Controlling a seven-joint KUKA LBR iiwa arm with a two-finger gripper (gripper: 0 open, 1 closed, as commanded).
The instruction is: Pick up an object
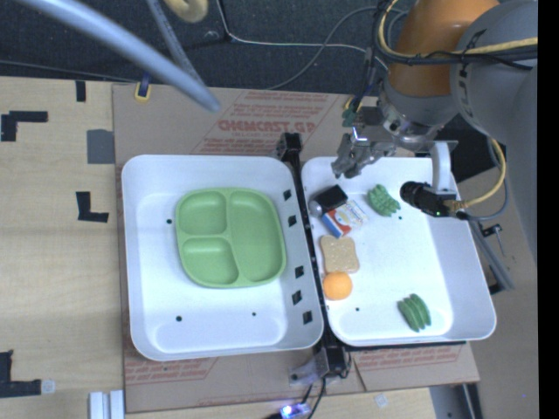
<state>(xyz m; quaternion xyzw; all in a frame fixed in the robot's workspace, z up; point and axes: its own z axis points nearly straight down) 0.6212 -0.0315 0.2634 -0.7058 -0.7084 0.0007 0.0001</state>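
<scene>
My gripper hangs over the back left corner of the right bin, just above and right of a small black object. Nothing shows between its fingers. Below the black object lies a small red, white and blue packet. A tan slice of bread sits below that, with an orange ball touching its near edge. A green leafy piece lies right of the gripper. Another green vegetable rests near the bin's front right.
The left bin holds a green divided plate. A black divider runs between the bins. The arm's grey body and orange band loom over the back right. A black cylinder on the wrist overhangs the right bin.
</scene>
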